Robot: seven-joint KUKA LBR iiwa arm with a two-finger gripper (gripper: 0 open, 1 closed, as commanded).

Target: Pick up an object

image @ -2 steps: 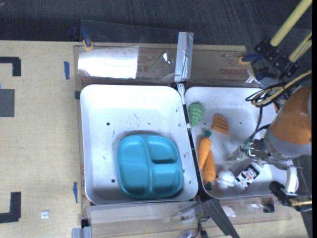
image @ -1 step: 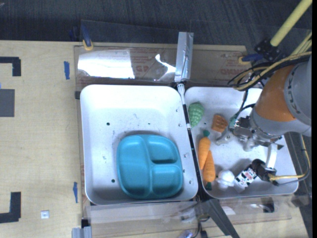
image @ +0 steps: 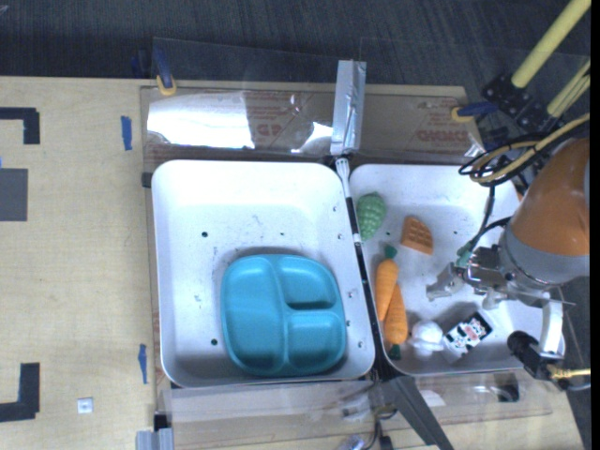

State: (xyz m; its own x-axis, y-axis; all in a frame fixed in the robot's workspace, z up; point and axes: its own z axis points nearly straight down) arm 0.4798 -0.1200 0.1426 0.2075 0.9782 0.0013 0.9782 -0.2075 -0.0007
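Observation:
The right bin (image: 441, 181) holds several small things. A green knobbly toy (image: 370, 214) lies by its left wall, with an orange wedge (image: 417, 235) to its right. An orange carrot (image: 391, 304) lies lengthwise along the left wall. A white round piece (image: 427, 337) and a small black-and-white object (image: 467, 332) rest near the front wall. My gripper (image: 457, 281) hangs low over the middle right of this bin, just above the black-and-white object and right of the carrot. I see nothing held in it.
The left bin (image: 178, 195) holds a blue divided plate (image: 281, 314) toward its front. A metal divider (image: 349, 111) rises between the bins at the back. Cables and a yellow rod (image: 553, 31) crowd the upper right by the arm.

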